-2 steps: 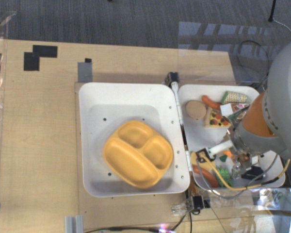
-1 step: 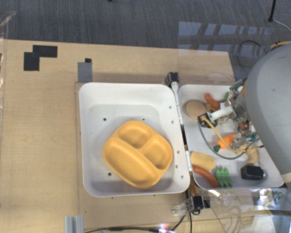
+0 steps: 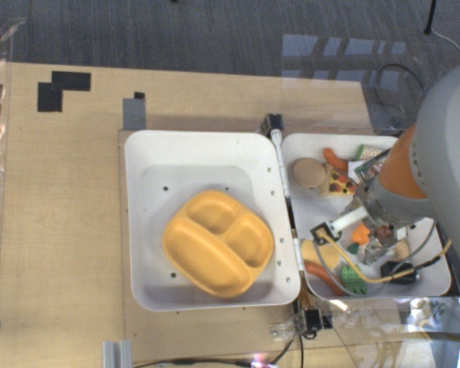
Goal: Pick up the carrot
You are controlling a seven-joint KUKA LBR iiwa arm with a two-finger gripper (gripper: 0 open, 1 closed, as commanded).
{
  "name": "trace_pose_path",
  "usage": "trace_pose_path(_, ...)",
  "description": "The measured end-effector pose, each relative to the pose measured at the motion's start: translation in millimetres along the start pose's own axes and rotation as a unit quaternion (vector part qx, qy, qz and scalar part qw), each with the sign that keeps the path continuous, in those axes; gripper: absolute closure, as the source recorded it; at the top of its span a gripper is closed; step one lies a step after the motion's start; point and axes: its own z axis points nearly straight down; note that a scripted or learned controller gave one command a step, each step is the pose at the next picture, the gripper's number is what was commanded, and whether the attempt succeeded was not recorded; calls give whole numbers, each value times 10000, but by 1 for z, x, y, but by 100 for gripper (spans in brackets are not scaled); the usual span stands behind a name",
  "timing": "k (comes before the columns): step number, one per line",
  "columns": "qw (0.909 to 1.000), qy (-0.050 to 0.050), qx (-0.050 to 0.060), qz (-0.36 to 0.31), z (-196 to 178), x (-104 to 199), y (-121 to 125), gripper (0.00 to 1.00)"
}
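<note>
The carrot [image 3: 320,271] lies in the right bin [image 3: 437,282] near its front left corner, an orange tapered piece with a green leafy end [image 3: 354,284]. My gripper [image 3: 377,242] hangs low over the middle of that bin, just up and to the right of the carrot, among the toy foods. The grey wrist with its orange band [image 3: 399,171] covers the bin's right half. A small orange piece [image 3: 359,236] sits right beside the gripper. I see nothing clearly held.
A yellow divided plate [image 3: 218,241] rests in the left bin [image 3: 149,205]. The right bin also holds a tan round piece [image 3: 310,175], a red-orange sausage shape [image 3: 334,158], a pizza slice [image 3: 339,182] and a yellow wedge [image 3: 330,255]. A yellow cable [image 3: 383,278] loops near the front.
</note>
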Motion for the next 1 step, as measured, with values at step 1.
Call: trace_pose_path(1, 9992, 17, -18, -398, -1, -32, -7, 0)
